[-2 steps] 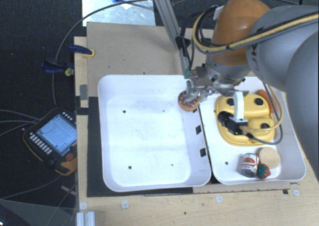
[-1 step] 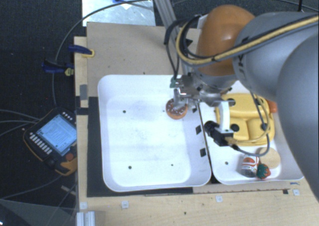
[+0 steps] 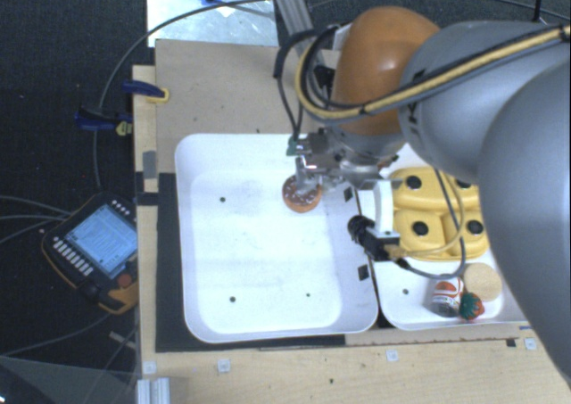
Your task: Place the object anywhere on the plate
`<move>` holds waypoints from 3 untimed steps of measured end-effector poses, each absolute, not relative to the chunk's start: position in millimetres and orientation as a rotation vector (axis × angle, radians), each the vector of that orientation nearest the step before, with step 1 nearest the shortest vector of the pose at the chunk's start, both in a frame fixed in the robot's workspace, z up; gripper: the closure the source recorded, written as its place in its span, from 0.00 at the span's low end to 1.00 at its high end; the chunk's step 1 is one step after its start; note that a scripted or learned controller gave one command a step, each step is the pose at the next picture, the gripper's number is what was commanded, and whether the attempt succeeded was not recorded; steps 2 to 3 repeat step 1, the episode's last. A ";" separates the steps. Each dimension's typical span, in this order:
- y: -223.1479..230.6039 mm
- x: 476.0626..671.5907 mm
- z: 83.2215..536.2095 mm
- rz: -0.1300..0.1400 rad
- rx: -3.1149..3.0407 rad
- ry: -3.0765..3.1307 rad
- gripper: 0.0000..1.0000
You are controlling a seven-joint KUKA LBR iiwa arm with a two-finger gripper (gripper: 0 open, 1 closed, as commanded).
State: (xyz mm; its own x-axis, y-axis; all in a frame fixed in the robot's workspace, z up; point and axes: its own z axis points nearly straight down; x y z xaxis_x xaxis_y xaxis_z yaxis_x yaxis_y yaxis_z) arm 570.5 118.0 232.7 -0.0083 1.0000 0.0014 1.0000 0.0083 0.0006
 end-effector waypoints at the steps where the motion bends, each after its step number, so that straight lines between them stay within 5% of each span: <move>1: 116.7 570.6 232.6 -0.002 -2.215 -2.227 0.00; 3: 116.7 570.6 232.6 -0.002 -2.215 -2.227 0.00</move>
